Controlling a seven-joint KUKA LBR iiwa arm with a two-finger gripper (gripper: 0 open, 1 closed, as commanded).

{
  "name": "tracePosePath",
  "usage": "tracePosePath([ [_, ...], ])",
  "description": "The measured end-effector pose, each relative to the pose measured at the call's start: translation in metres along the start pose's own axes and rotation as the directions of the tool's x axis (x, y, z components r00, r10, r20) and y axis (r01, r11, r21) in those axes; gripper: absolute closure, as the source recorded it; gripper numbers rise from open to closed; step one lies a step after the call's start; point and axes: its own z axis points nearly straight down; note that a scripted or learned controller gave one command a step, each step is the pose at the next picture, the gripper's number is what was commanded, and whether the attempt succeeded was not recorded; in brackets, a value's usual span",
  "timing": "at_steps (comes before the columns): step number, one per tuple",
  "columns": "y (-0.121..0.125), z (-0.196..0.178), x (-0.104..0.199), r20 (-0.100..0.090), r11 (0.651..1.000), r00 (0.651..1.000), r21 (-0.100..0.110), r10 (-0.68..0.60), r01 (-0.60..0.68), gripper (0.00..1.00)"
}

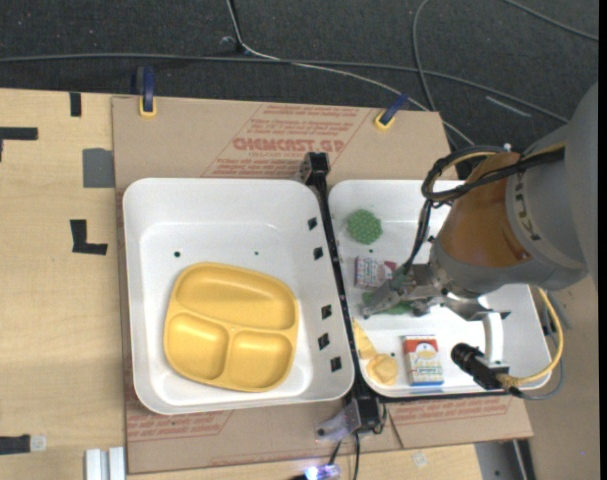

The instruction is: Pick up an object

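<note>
Over the right bin [538, 313], gripper [391, 298] low near the bin's middle; finger state impossible to tell. At 11 o'clock, touching or nearly so, a small printed packet [371, 269]; farther at 12, green ball [363, 226]. At 5 o'clock, red-and-white box [422, 360]. In left bin [143, 268], yellow divided tray [231, 325].

Yellow tray [231, 325] fills the left bin [143, 268]; right bin [528, 308] crowded by small items.
</note>
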Motion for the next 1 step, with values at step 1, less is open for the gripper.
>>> tracePosePath([
  [1,0.0066,-0.0457,0.0062,0.0,1.0,1.0,-0.003,0.0,0.0,1.0],
])
